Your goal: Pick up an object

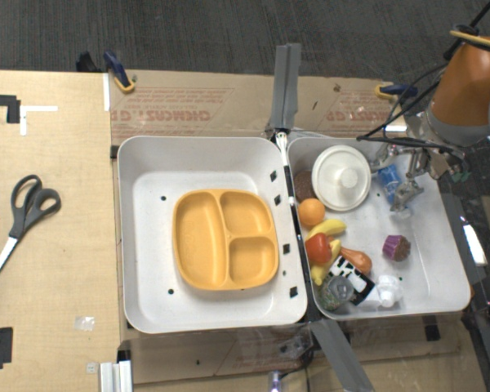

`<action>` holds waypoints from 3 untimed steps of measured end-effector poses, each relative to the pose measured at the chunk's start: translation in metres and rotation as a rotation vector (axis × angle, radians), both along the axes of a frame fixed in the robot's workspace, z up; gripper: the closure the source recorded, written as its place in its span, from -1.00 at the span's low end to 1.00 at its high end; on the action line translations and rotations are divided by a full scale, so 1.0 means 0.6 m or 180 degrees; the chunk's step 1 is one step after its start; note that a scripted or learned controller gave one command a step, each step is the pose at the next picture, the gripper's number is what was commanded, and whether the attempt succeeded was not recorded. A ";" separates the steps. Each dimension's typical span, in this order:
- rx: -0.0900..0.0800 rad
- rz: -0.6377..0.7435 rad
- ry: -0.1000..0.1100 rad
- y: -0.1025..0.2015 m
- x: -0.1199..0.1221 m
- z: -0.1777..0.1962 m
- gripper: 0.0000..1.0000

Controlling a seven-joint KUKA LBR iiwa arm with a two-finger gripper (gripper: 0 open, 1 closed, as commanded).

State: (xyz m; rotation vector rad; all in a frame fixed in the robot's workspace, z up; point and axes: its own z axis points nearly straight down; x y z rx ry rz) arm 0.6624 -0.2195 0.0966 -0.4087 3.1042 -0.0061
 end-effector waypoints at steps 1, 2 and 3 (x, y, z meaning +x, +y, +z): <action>0.0002 0.0044 0.0012 0.017 -0.003 -0.003 -1.00; -0.0009 -0.0220 -0.0004 0.054 -0.002 -0.001 -1.00; 0.0004 0.0097 0.0016 -0.004 -0.027 -0.004 -1.00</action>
